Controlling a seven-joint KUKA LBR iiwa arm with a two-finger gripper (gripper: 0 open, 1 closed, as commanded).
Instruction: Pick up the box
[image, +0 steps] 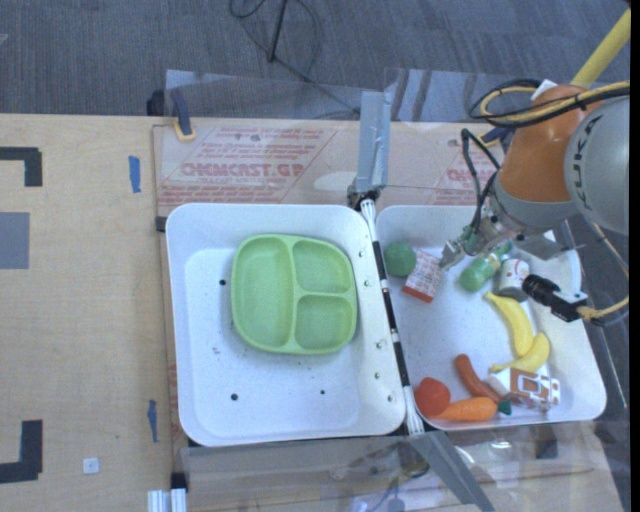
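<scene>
1. Plainly, the gripper is seen in the upper part of the right bin, below the grey wrist and the orange band at the upper right of the frame; whether its tips are spread or closed cannot be told, as they are small and blurred against the items beneath.
2. Nothing is clearly seen between the tips, so no grasp can be stated.
3. The box, small, red and white, is found lying tilted on the bin floor just to the left of the gripper, apart from it.
4. A green ball is placed just up and left of the box, near the divider between the bins.
5. A green fruit is seen just right of and below the gripper, close under the wrist.
6. A yellow banana is laid further down and right, with a small black-and-white object above it.
7. A red tomato, a carrot and a sausage are grouped at the lower edge of the right bin, beside a small white printed carton.
8. A light green divided plate is set in the left bin, toward its upper middle.
</scene>
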